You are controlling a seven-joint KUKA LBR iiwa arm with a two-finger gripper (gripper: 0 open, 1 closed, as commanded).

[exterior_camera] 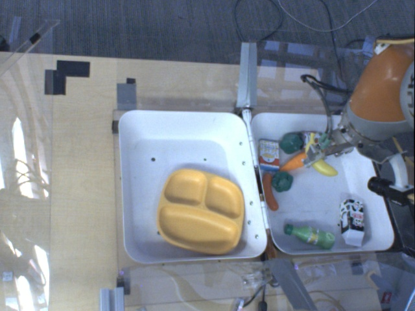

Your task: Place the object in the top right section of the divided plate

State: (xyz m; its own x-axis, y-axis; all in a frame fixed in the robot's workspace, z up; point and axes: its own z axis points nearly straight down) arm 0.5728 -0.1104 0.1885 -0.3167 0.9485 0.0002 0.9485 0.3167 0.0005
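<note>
A yellow divided plate (pixel 201 210) lies in the left bin (pixel 139 167), toward its front, with two small sections at the back and one long section at the front. My gripper (pixel 318 150) hangs low in the back half of the right bin (pixel 373 190), right over the thick end of an orange carrot (pixel 292 162) and next to a yellow banana (pixel 326 168). The arm's orange band (pixel 382 86) rises behind it. Whether anything is gripped is hidden.
In the right bin there are also a dark green vegetable (pixel 292 141), a second green piece (pixel 282 182), a red-brown sausage (pixel 270 194) by the divider, a small printed box (pixel 269 153), a green bottle (pixel 310 235) and a cow-print carton (pixel 352 221). Cables run behind the bins.
</note>
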